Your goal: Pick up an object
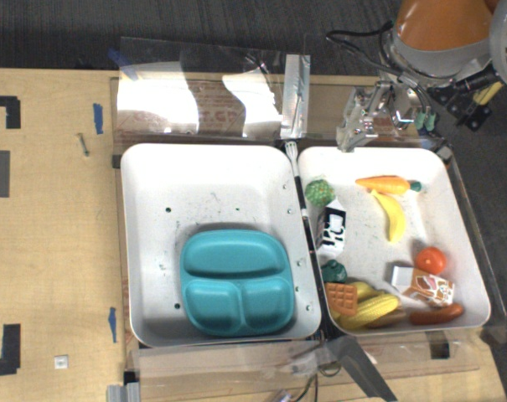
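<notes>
Two white bins side by side on a tan tabletop (43, 249). In the left bin (144, 174), a teal divided tray (236, 281) toward the near edge. In the right bin (437, 182), toy food: carrot (385, 184) and banana (393, 214) near the far side, green broccoli (319, 192) against the left wall, a black-and-white carton (333, 228) just below it. Toward the near edge, crowded together: a dark green piece (333, 270), waffle (340, 296), corn (377, 309), tomato (431, 260), a printed packet (431, 289), a small grey block (401, 274) and a sausage (436, 314), several touching or overlapping.

Gripper (372, 124) raised beyond the right bin's far rim, above the clear barrier (236, 99) strip, nothing between the fingers. Metal parts and cables tangled there, so hard to judge how far apart the fingers stand: cannot tell. Arm (442, 15) cut off at the top edge, orange band showing.

Glare on the clear barrier behind the left bin. Packet print too small to read.
</notes>
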You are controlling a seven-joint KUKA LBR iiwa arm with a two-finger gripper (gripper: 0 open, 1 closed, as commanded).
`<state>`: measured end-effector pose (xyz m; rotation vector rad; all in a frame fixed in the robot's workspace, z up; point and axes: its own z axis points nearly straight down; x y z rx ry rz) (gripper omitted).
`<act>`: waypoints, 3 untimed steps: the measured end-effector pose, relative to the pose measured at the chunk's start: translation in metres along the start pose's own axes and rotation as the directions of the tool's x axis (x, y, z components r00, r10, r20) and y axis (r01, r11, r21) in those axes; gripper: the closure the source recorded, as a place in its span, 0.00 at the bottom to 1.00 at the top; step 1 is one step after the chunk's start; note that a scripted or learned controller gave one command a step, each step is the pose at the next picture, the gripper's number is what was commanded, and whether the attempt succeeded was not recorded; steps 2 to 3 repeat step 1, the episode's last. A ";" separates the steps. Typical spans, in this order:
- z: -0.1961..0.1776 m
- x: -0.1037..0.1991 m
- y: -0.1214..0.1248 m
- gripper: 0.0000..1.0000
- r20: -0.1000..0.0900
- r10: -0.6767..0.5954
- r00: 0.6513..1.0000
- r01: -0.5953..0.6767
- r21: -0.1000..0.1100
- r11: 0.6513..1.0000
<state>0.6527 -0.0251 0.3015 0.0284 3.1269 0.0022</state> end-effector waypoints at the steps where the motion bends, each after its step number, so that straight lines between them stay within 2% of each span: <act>1: 0.066 -0.008 0.004 1.00 -0.016 -0.077 0.997 0.077 -0.001 0.997; 3: 0.066 -0.008 0.004 1.00 -0.016 -0.077 0.997 0.077 -0.001 0.997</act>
